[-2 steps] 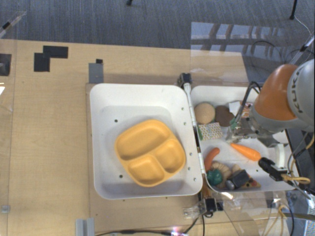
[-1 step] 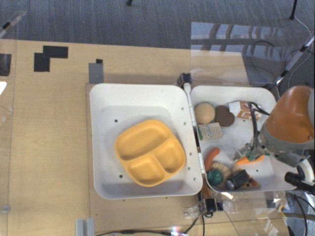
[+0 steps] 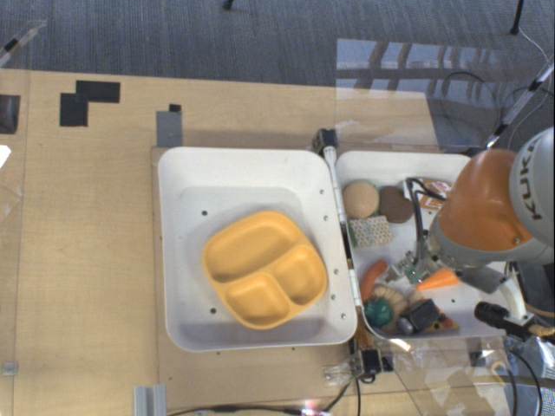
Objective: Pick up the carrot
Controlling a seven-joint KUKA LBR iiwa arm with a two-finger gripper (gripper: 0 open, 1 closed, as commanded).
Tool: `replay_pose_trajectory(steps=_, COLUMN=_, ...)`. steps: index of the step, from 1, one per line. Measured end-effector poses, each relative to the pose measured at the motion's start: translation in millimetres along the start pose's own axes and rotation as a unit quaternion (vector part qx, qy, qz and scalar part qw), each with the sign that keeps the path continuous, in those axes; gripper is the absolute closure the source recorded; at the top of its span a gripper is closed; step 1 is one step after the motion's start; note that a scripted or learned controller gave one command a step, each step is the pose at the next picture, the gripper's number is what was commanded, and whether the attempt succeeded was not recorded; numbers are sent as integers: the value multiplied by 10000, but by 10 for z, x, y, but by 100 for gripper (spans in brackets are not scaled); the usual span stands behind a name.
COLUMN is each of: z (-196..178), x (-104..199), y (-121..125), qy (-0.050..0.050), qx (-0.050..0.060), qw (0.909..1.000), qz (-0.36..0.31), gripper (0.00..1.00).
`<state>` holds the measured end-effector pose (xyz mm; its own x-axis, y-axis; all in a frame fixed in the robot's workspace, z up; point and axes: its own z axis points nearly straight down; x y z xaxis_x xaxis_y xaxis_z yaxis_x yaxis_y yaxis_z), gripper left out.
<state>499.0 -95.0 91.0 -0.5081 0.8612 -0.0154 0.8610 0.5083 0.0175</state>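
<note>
The carrot [image 3: 441,278], a small orange taper with a green tuft at its left end, lies in the right bin [image 3: 460,165] near the bin's front. The arm's orange band [image 3: 481,199] hangs over the middle of that bin. Just below the band, my gripper [image 3: 417,265] points down at the carrot's green end, directly above or touching it. The wrist hides the carrot's upper edge and the gripper's tips.
Around the carrot lie a red-orange oblong piece [image 3: 375,276], a green round toy [image 3: 379,311], a woven piece [image 3: 396,296] and a black block [image 3: 424,315]. A tan ball [image 3: 361,199], a brown lump [image 3: 396,204] and a white sponge [image 3: 369,230] sit further back. A yellow divided plate [image 3: 264,269] lies in the left bin [image 3: 186,232].
</note>
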Motion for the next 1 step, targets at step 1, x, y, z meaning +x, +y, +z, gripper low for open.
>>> replay_pose_trajectory(steps=1, z=12, x=-885, y=-525, qy=-13, qx=25, qw=9979, qz=-645, gripper=100)
